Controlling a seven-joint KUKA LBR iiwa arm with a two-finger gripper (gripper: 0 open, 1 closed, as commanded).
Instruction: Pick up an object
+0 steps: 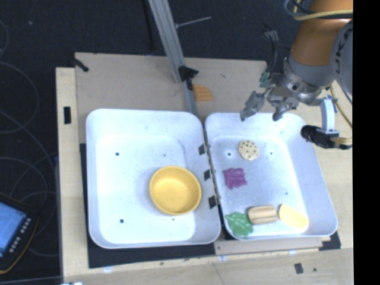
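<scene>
Hand (261, 113) above the right bin (314, 177)
Its fingers spread wide, holding nothing, hovering at the bin's twelve o'clock rim; the cookie (249, 150) lies just below.

The tabletop (130, 82) carries 2 shallow white bins: the left bin (107, 129) and the right bin (309, 177). The left bin holds 1 yellow bowl (174, 189). The right bin holds 5 things: 1 speckled cookie (249, 150), 1 purple piece (234, 177), 1 green leafy piece (239, 223), 1 tan roll (262, 214) and 1 yellow lemon-like piece (293, 217). That makes 6 loose items in all.
</scene>
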